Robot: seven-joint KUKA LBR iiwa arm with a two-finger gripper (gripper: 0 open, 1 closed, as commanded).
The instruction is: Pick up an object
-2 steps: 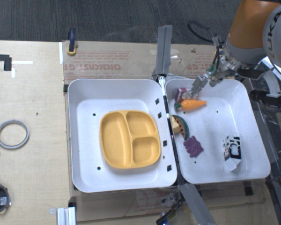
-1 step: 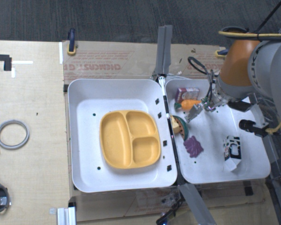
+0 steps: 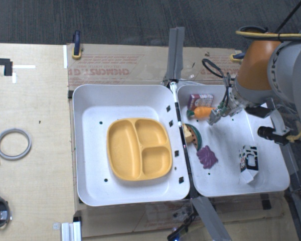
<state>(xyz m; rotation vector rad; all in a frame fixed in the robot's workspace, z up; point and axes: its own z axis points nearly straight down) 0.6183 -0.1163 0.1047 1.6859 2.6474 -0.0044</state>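
Milk carton (image 3: 249, 162) lies front of right bin (image 3: 271, 185); gripper (image 3: 214, 118) by orange item (image 3: 202, 112), far corner. Grip state: can't tell. Drop straight, centre it.

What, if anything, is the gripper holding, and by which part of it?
It cannot be told. The gripper sits low in the right bin, right beside the orange object, but the view shows nothing clearly between its tips.
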